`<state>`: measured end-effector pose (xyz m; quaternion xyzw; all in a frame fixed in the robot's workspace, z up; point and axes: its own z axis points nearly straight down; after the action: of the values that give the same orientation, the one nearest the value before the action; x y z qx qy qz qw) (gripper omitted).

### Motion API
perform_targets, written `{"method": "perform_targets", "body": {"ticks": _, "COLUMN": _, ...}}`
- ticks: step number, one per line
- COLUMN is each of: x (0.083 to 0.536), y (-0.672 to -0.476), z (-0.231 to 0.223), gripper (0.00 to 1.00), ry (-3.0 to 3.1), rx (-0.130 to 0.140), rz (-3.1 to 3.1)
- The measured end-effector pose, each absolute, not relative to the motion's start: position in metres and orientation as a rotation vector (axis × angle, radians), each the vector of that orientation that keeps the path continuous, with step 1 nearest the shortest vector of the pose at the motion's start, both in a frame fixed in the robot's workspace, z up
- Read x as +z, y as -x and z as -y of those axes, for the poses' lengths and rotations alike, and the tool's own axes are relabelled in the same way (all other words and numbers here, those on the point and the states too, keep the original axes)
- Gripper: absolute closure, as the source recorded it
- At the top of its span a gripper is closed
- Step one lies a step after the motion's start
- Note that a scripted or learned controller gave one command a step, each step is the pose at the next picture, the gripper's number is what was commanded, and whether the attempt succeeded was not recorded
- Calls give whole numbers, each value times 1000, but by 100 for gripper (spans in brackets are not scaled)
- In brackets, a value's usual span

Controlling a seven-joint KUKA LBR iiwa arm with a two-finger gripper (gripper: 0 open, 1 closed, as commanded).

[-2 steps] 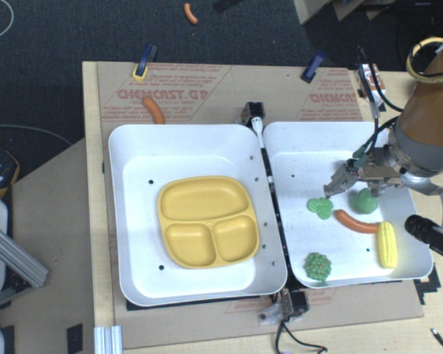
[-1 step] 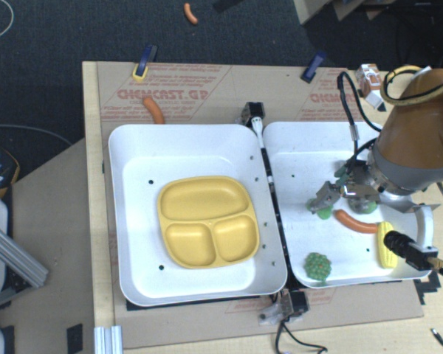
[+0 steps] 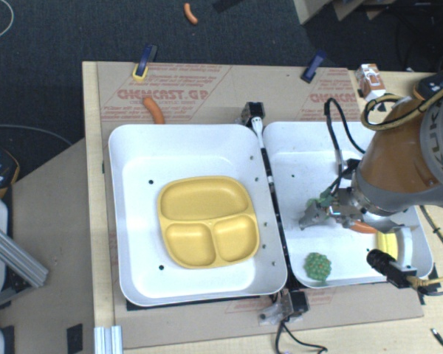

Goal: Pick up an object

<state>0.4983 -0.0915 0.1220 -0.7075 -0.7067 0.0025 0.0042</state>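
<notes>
My gripper (image 3: 315, 212) hangs low over the middle of the right bin (image 3: 295, 150), reaching in from the right. A small green piece (image 3: 325, 196) shows right at its upper side; I cannot tell whether it is held. A green broccoli floret (image 3: 317, 266) lies near the bin's front edge, just below the gripper and apart from it. An orange carrot-like piece (image 3: 363, 228) and a yellow object (image 3: 387, 242) lie partly hidden under the wrist on the right.
The left bin (image 3: 133, 198) holds a yellow three-compartment plate (image 3: 207, 220). An orange sausage-shaped toy (image 3: 154, 109) lies on the cardboard behind the left bin. Blue clamps (image 3: 143, 63) (image 3: 312, 68) sit at the bench's back edge.
</notes>
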Motion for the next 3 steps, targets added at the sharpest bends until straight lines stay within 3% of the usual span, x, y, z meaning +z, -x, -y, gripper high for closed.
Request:
{"method": "perform_targets", "body": {"ticks": 1, "x": 83, "y": -498, "z": 91, "gripper": 0, "ry": 2220, "rx": 3, "rz": 2217}}
{"method": "perform_targets", "body": {"ticks": 2, "x": 95, "y": -499, "z": 91, "gripper": 100, "ry": 2225, "rx": -2, "rz": 2220}}
{"method": "perform_targets", "body": {"ticks": 3, "x": 138, "y": -496, "z": 94, "gripper": 100, "ry": 2226, "rx": -3, "rz": 2224}}
